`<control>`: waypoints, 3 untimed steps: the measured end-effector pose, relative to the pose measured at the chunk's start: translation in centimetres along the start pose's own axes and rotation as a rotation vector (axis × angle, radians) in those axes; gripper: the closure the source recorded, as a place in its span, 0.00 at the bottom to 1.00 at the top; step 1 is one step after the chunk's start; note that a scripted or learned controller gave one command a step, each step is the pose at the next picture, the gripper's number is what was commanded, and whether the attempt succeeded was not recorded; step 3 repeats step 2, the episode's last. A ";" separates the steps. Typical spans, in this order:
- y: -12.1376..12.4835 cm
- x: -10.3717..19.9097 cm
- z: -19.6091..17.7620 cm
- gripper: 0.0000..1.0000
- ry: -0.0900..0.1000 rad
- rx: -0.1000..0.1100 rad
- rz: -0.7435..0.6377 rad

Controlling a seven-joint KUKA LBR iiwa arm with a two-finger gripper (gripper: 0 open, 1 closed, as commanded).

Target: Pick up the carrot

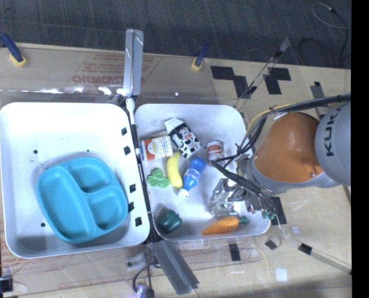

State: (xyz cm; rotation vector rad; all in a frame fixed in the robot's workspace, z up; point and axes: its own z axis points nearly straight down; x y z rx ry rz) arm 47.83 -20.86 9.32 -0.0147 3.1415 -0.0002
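Over the right bin (237,120), near its lower right corner, the gripper (227,198) hangs low above the carrot (221,226) — a tangle of metal fingers and dark cables that blurs together at this angle. Whether those fingers are apart or together cannot be told from the view, and nothing can be seen between them. They appear just above the carrot, perhaps touching its top edge, but contact is not clear. That carrot lies flat on the bin floor, close to the front wall, its orange body running left to right with a hint of green at the right end. Behind the gripper rises the arm (333,144), grey with its orange band facing the camera, reaching in from the right. Left of the carrot sits a dark green vegetable (169,220). Farther back lie a blue bottle (193,174), a banana (174,170) and a small leafy green piece (157,179) — all well apart from the gripper — with a red can (215,149) and two small cartons (171,140) beyond. A blue divided tray (80,197) rests in the left bin (17,123).
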 end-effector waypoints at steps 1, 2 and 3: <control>0.0 -0.1 0.0 0.00 -0.003 0.001 -0.063; 0.0 -0.4 0.0 0.00 -0.004 0.001 -0.102; 0.0 -0.4 0.0 0.00 -0.004 0.001 -0.102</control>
